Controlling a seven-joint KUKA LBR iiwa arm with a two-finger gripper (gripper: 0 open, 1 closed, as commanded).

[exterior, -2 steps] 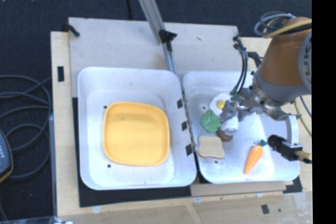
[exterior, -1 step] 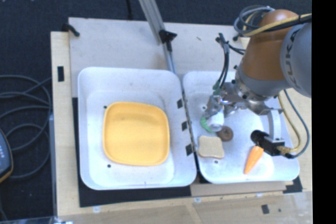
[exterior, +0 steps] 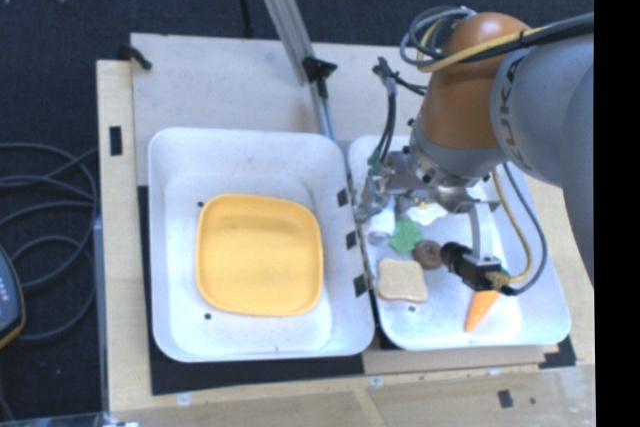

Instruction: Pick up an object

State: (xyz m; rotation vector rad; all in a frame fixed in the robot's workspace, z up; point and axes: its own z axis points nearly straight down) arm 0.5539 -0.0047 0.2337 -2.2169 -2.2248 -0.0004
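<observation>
My gripper hangs low over the back left part of the right bin, under the orange wrist band. Just below it lies a small green piece, close to or touching the gripper. A pale bit shows beside the gripper. A slice of toast lies near the bin's front left. A small brown round thing sits to the right of the green piece. An orange carrot lies toward the front right.
The left bin holds a yellow square plate. A slanted metal rod rises behind the bins. The wall between the two bins runs right beside the gripper. Cables lie at the far left off the bench.
</observation>
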